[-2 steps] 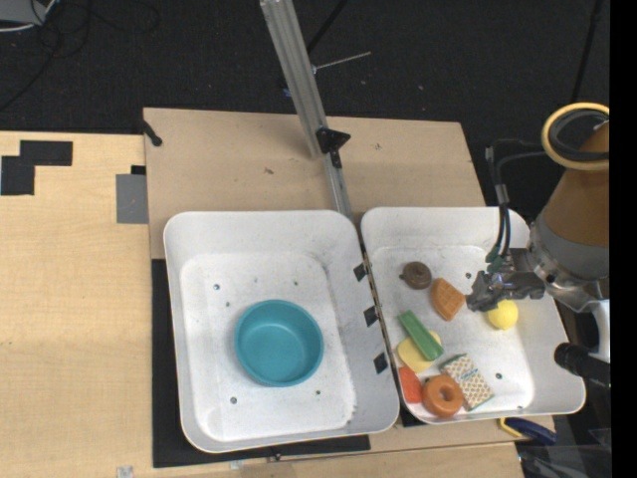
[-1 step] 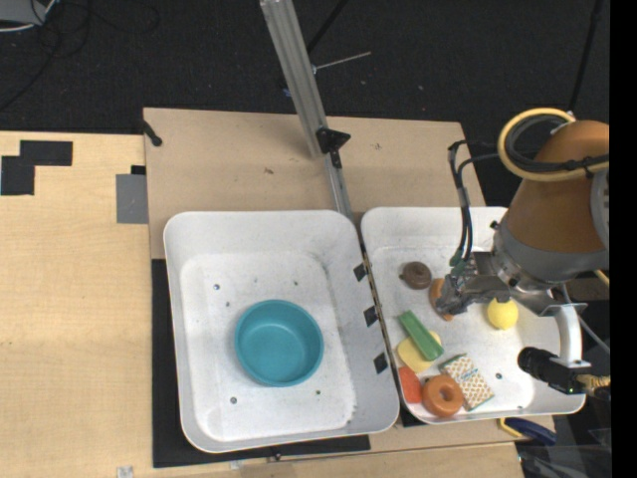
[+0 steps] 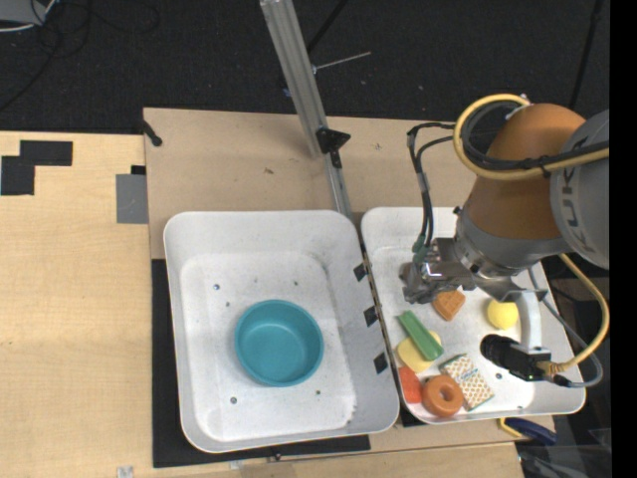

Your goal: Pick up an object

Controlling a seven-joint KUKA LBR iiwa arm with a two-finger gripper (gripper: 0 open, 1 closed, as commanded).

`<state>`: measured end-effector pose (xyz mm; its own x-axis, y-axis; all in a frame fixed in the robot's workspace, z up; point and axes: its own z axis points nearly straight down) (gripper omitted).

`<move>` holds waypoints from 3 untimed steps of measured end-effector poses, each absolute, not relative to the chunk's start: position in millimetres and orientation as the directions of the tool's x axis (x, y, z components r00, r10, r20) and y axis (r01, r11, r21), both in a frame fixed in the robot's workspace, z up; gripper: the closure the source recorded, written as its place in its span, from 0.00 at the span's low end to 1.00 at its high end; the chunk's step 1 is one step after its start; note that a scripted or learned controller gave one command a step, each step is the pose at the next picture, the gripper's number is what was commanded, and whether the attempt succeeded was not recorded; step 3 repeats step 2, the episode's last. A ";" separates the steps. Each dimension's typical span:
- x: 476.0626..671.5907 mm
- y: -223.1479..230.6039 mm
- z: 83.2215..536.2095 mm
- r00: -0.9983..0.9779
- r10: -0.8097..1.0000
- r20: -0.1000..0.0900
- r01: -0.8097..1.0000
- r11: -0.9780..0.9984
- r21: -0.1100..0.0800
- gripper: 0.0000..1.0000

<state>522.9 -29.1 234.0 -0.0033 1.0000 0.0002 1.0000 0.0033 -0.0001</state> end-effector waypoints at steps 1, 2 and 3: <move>522.8 13.1 234.0 -0.002 1.000 0.000 1.000 0.002 -0.001 1.00; 531.4 70.8 224.3 -0.004 1.000 0.000 1.000 0.004 -0.002 1.00; 531.4 70.8 224.3 -0.004 1.000 0.000 1.000 0.004 -0.002 1.00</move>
